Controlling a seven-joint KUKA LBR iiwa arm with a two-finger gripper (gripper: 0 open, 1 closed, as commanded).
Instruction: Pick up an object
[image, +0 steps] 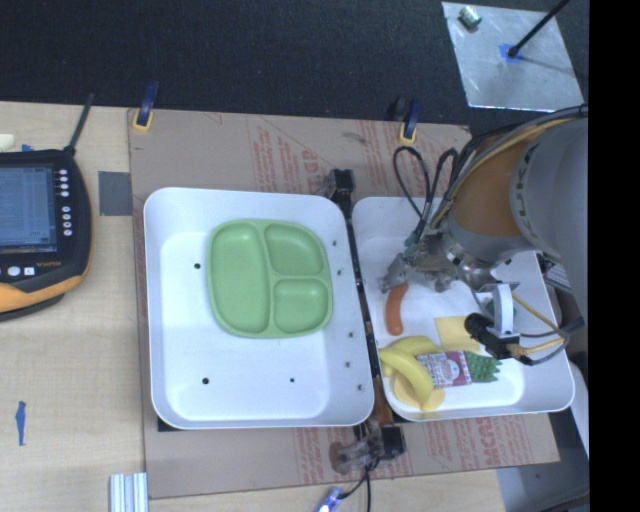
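Observation:
The right bin (375, 225) holds an orange-red sausage (395, 309) near its left wall, a yellow banana (413, 371) at the front, a yellow cheese slice (455, 330), a small pink carton (449, 371) and a green piece (486, 367). My gripper (408, 268) hangs just above the upper end of the sausage. The grey arm with its orange band (495, 195) covers the bin's back right part.
In the left bin (170, 330) lies a green divided plate (269, 277). A teach pendant (35, 225) rests on the bench at far left. Black cables (420, 185) loop off the wrist, and blue clamps (146, 105) pin the cardboard at the back.

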